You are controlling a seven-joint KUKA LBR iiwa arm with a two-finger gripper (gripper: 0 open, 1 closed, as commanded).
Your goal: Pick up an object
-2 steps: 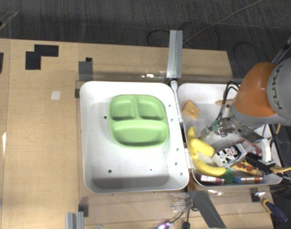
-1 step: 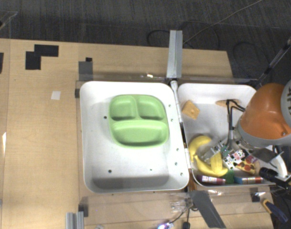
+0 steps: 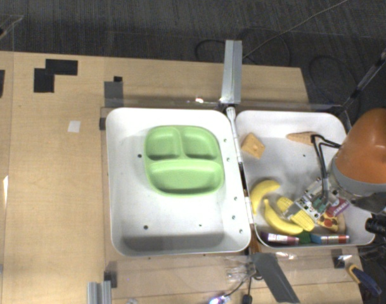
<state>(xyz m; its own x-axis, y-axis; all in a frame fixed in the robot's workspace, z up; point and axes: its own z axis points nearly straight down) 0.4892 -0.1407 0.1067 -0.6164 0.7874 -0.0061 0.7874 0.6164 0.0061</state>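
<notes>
The left bin [image 3: 126, 189] holds one thing, a green tray [image 3: 182, 159] with three compartments, lying flat near the middle. It sits well apart from the arm and plays no part in the step in hand, as far as I can judge.

Across the divider, the right bin [image 3: 275, 120] carries the loose things. A tan cracker [image 3: 252, 146] lies near its upper left, just beside the divider, and a tan wedge [image 3: 303, 138] lies further right near the back wall. Both are clear of the arm.

Lower down is the crowded corner. A banana [image 3: 267, 202] curves along the front left of this bin, and a yellow corn cob [image 3: 296, 216] lies just beside it, touching or nearly so. Markers [image 3: 310, 238] lie along the front wall, with a few small red pieces close by.

The gripper [image 3: 312, 204] is down over this pile, its tip at the corn cob, the arm [image 3: 369, 154] with its orange band coming in from the right. It is placed there, I judge, because the pile offers the most targets. Whether the claw is apart or together I cannot tell; the tip is small and cluttered. Nothing can be seen clamped in it, so the pick seems not yet made. The likely target, the corn cob, rests on the bin floor. Its neighbours crowd it, so a close could snag the banana too.
</notes>
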